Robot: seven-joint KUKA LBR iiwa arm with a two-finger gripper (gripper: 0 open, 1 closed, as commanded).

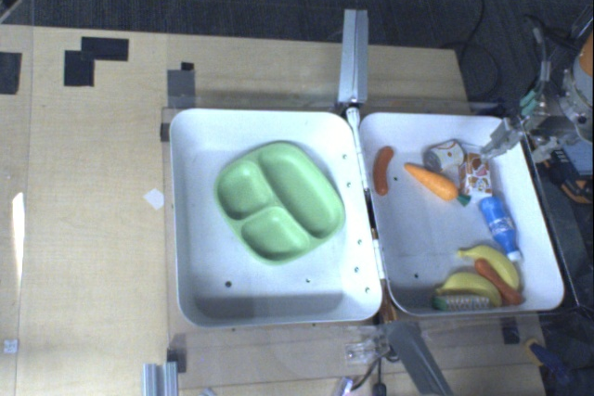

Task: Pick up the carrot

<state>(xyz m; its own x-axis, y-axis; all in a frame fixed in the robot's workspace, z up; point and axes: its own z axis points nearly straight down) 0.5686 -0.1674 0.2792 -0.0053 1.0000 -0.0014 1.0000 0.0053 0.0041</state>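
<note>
The orange carrot [432, 181] lies in the right bin [418, 246], in its upper middle, with the tip pointing up and left. My gripper [501, 139] hangs over the bin's upper right corner, to the right of the carrot and apart from it. Between the two sit a small grey can [447, 155] and a white and red carton [476, 174]. The arm reaches in from the right edge.
The right bin also holds a red sausage [381, 170] near its left wall, a blue bottle [498, 225], a banana [489, 264], a red-orange piece [498, 283] and a corn cob [464, 300]. A green divided plate [278, 199] sits in the left bin [200, 292].
</note>
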